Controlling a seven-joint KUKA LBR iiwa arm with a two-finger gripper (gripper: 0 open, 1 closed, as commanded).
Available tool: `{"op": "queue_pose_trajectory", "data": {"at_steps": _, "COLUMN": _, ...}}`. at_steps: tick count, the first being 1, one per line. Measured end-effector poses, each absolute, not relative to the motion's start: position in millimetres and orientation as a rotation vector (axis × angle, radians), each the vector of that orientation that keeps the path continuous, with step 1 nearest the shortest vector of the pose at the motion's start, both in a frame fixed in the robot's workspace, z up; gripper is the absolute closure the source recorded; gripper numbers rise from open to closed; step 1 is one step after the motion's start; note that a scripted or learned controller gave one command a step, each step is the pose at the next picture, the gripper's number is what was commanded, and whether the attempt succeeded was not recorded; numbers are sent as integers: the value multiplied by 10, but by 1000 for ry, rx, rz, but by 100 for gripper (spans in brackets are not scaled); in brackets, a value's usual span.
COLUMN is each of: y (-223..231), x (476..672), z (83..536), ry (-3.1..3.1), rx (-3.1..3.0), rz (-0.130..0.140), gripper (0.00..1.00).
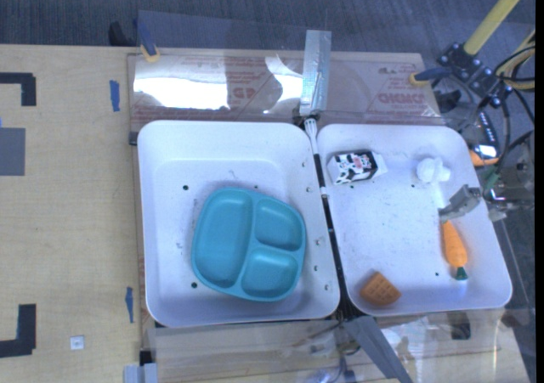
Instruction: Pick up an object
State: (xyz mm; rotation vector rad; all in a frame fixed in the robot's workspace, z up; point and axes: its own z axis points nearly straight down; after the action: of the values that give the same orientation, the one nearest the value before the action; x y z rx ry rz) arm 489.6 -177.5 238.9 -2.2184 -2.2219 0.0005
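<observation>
Overhead slanted view of 2 white bins side by side. Arm reaches in from the right; its gripper (463,201) sits low at the right bin's (399,228) right rim, jaw state can't be made out. Just below the gripper lies a toy carrot (455,245), not held. Same bin: black-and-white cow toy (354,166) near top left, small white lump (432,171) top right, orange-brown piece (379,289) at bottom. Left bin (170,160) holds a teal divided plate (248,243), 3 compartments, w/ nothing in them
</observation>
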Motion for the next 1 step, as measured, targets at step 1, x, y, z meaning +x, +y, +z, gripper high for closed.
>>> {"op": "queue_pose_trajectory", "data": {"at_steps": 1, "y": -2110, "x": 4925, "z": 960, "ry": -2329, "rx": -2094, "rz": -11, "gripper": 0}}
